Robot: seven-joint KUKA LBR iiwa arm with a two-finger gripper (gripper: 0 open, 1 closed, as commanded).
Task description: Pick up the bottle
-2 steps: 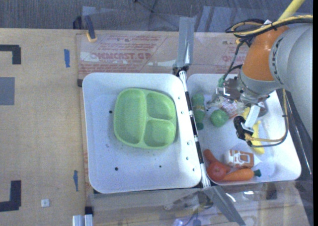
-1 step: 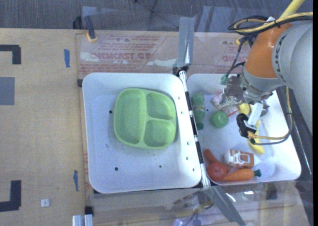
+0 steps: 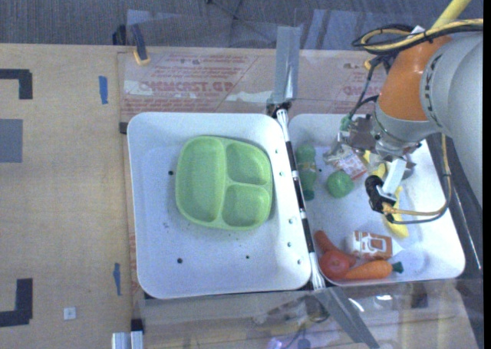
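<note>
Bottle (image 3: 306,168) lies against right bin's (image 3: 453,251) left wall, beside green ball (image 3: 339,184). Gripper (image 3: 354,148) sits over bin clutter; wrist hides it, jaws' state cannot be told. Banana (image 3: 396,223) partly covered.

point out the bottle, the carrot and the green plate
bottle (image 3: 307,169): camera view, mid-body, by the right bin's left wall.
carrot (image 3: 370,269): camera view, middle of the orange body.
green plate (image 3: 201,175): camera view, large left compartment.

Grey arm (image 3: 460,79) with orange band, black and yellow cables.
</note>
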